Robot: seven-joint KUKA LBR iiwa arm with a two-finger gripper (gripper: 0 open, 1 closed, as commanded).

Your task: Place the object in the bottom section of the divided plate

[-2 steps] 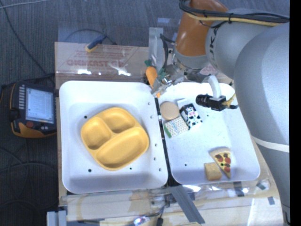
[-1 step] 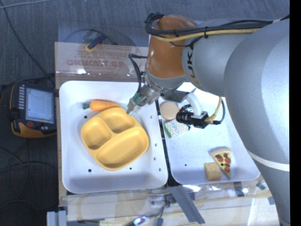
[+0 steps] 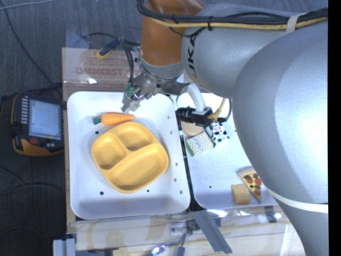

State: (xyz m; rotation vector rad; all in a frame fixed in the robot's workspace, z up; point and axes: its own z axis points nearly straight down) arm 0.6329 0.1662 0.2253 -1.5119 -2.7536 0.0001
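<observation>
Starting nearest you, a pizza slice toy lies in the right bin, well off to the side of the jaws. Next comes the yellow divided plate in the left bin, its 3 sections bare, just below the jaws. Beyond it, the carrot rests on the bin floor, touching the plate's far rim. Above the carrot's thick end hangs the gripper; you cannot tell how its jaws stand.
</observation>
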